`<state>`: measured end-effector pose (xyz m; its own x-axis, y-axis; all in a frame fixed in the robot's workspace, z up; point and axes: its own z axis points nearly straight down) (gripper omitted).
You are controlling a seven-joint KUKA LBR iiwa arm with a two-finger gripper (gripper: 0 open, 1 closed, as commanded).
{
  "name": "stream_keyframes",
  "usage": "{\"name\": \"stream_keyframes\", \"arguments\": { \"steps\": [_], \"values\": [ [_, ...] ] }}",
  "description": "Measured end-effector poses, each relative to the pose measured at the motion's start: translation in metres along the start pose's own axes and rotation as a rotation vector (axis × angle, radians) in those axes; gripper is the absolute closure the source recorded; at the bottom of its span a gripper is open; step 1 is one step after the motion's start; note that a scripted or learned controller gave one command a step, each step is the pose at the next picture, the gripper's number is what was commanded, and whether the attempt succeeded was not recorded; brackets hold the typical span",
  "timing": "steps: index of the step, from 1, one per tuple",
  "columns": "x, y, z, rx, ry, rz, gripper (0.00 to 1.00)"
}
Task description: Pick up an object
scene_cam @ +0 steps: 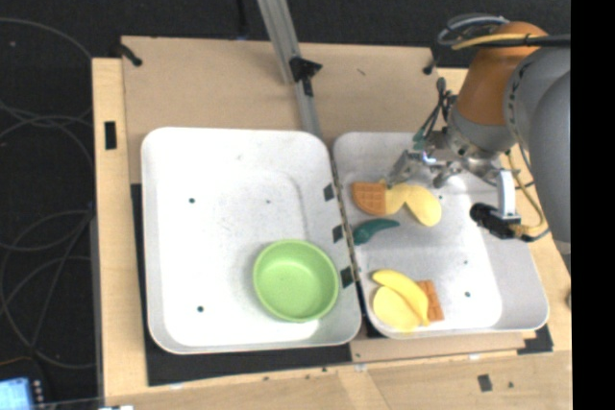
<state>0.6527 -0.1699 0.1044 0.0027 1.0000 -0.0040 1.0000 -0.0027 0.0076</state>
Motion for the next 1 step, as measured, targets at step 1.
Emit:
{"name": "stream_keyframes", "arguments": {
  "steps": [1],
  "values": [
    [-0.0007,0.0011,-0.0119,-0.004,-0.001,-0.001,1.0]
  ]
}}
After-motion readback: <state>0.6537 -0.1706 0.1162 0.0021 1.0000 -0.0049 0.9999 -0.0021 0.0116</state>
